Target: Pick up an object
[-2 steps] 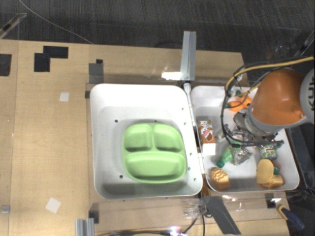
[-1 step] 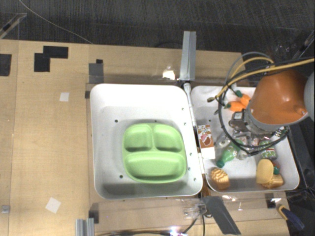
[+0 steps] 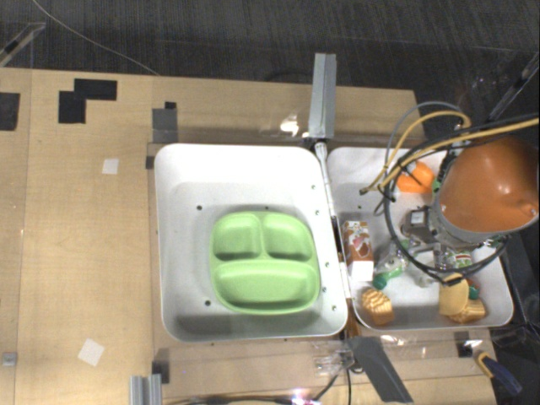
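Over right bin [image 3: 504, 310], arm [image 3: 485, 188] crowds centre; gripper [image 3: 426, 256] state can't tell. Objs hug edges: gold toy [image 3: 376, 305] front-left, yellow one [image 3: 460, 302] front-right, packet [image 3: 358, 241] by divider. Left bin [image 3: 173, 226] holds green tray [image 3: 264, 260].

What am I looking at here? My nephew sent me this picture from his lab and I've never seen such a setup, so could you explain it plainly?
This is one picture from a camera fixed above a wooden bench, looking down at a slant. Two shallow white bins sit side by side. The left bin holds a green divided plate. The right bin holds small items: a packet with a brown and red label, a golden-brown toy and a yellowish one near the front wall, and something orange near the back. The big orange and grey shape with cables is the robot arm, reaching in from the right and hanging over the right bin. Its gripper is underneath, hidden by the arm itself, so I cannot tell whether it holds anything.
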Controlling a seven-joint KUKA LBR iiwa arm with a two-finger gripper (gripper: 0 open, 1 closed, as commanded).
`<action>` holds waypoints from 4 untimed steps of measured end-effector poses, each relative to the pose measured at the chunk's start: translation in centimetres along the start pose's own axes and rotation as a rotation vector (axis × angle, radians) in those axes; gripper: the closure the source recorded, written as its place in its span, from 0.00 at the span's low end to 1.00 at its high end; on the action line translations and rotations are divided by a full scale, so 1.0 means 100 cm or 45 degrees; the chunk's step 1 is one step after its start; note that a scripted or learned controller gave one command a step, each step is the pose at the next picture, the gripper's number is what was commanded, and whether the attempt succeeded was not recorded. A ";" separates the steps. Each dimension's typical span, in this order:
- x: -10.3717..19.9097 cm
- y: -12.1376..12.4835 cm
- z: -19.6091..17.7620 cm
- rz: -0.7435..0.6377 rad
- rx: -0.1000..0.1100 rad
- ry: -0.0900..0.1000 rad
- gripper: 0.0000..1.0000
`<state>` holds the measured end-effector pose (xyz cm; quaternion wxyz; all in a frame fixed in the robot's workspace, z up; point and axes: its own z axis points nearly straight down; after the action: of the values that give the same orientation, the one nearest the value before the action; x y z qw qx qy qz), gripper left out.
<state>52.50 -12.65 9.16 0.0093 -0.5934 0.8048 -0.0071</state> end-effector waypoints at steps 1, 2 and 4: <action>-0.029 0.029 -0.001 -0.015 0.002 0.004 0.00; -0.020 0.026 -0.001 -0.404 0.002 -0.004 0.00; -0.086 0.061 -0.098 -0.452 -0.011 -0.003 1.00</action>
<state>49.03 -2.61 18.85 0.0061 -0.7262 0.6874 -0.0044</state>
